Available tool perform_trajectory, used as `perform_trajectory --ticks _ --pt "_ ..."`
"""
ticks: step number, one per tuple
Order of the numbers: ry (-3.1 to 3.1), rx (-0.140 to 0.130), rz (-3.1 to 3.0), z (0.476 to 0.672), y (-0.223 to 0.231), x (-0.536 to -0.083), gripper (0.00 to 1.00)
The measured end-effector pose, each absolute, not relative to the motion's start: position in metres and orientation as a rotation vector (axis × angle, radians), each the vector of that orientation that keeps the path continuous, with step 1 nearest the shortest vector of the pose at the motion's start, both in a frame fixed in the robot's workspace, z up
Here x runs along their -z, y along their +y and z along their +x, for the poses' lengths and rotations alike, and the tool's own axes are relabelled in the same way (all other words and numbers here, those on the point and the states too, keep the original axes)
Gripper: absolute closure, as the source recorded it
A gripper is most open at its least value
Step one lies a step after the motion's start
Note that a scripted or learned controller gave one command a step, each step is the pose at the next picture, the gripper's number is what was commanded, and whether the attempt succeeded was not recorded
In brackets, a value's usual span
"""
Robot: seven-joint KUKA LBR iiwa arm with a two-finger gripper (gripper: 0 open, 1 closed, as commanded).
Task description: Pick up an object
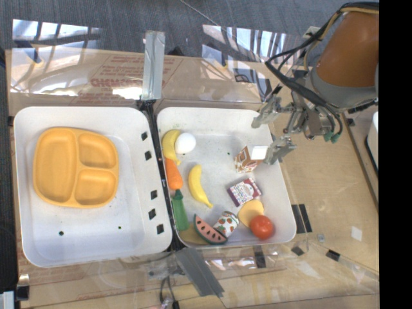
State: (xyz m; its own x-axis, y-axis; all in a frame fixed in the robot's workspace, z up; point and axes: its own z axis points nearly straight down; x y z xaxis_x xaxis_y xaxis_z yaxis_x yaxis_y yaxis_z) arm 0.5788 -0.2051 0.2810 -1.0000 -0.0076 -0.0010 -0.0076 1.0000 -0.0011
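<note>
Hovering over the right bin's (193,116) far edge, the fingers (273,132) are spreading wide, gripping nothing; descending off-centre risks toppling the small carton (245,160) just beside them.

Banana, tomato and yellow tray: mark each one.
banana (199,187), camera view, middle of its curved body.
tomato (262,226), camera view, centre of its red top.
yellow tray (75,167), camera view, central divider between compartments.

The bench (335,205) bears 2 white bins (84,237) side by side.
</note>
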Motion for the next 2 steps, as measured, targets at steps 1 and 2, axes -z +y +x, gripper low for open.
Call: perform_trajectory --ticks 1,2 --pt "3.139 -0.005 -0.234 0.533 -0.209 -0.11 0.0" --pt "3.133 0.003 -0.111 0.527 -0.193 -0.095 0.0"
